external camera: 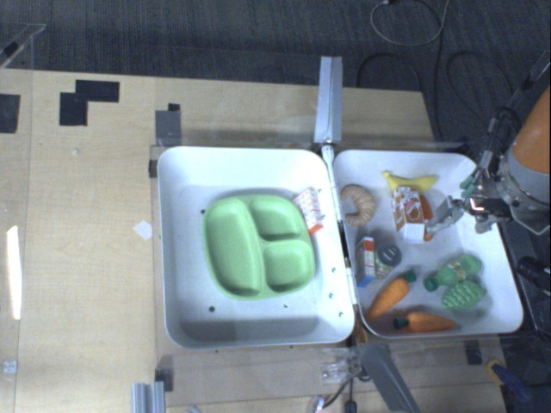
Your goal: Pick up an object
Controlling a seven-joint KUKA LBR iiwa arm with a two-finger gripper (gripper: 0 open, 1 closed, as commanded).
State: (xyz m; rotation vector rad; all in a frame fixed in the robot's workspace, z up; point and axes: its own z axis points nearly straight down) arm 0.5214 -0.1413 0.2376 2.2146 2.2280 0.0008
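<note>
Down front in the right white bin (513,317) sit 2 orange toy carrots (390,294), while the gripper (446,214) hovers beside a red-white carton (411,212); can't tell its grip state.

Arm's coming in from the right, orange band up by the wrist — gripper (449,214) hangs low, pointing left, can't rly make out more.
</note>
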